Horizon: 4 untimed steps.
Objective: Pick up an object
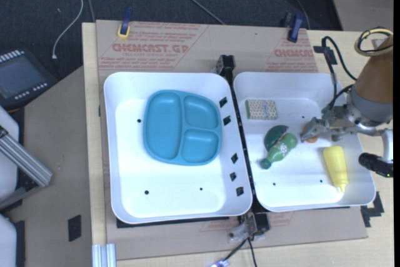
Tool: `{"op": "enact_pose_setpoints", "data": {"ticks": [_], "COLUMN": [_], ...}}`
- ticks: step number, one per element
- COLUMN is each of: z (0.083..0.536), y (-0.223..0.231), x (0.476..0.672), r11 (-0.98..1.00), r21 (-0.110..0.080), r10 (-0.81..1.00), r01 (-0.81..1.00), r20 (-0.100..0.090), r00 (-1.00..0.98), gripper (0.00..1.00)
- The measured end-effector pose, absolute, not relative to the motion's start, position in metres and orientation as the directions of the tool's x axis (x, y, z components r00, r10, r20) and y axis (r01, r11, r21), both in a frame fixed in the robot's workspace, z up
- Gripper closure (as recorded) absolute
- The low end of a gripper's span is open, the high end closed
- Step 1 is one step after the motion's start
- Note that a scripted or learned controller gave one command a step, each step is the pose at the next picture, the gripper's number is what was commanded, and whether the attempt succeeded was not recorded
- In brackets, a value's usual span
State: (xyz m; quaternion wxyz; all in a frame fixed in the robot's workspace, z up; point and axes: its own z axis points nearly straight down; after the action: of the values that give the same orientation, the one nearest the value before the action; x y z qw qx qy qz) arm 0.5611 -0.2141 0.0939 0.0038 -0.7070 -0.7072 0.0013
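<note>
Bench: 2 shallow white bins sit side by side on a board printed with red lettering; the left bin (125, 134) and the right bin (294, 87) touch along a black divider down the middle.
My arm: I reach in from the right, orange band above my wrist, and my wrist hangs over the right bin's right side.
My gripper (310, 130): it points left, low over the right bin's floor, about level with the green bottle's top; I cannot tell how far apart my fingers are, and I see nothing held in them.
Green bottle (277, 146): it lies tilted on the right bin's floor, left of my gripper and near it, cap end toward the lower left, a round pale label on its body.
Yellow bottle (336, 166): it lies near the right bin's lower right corner, nozzle pointing down toward the front rim, just below my wrist.
Small packet (261, 109): a speckled rectangular pack lies flat in the right bin's upper left part, above the green bottle and apart from it.
Blue plate (182, 127): a divided plate with 3 compartments rests flat in the left bin, in its upper middle.
</note>
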Motion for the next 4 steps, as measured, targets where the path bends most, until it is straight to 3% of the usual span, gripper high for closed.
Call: {"op": "enact_pose_setpoints", "data": {"ticks": [1, 2, 4], "z": [0.085, 0.096, 0.21], "y": [-0.212, -0.213, -0.21], "x": [0.562, 0.563, 0.573], "r11": [0.002, 0.002, 0.002], "r21": [-0.002, 0.0, 0.008], "r10": [1.0, 1.0, 1.0], "r01": [1.0, 1.0, 1.0], "r20": [0.004, 0.003, -0.003], "r00": [-0.002, -0.002, -0.002], "gripper": [0.0, 1.0, 1.0]}}
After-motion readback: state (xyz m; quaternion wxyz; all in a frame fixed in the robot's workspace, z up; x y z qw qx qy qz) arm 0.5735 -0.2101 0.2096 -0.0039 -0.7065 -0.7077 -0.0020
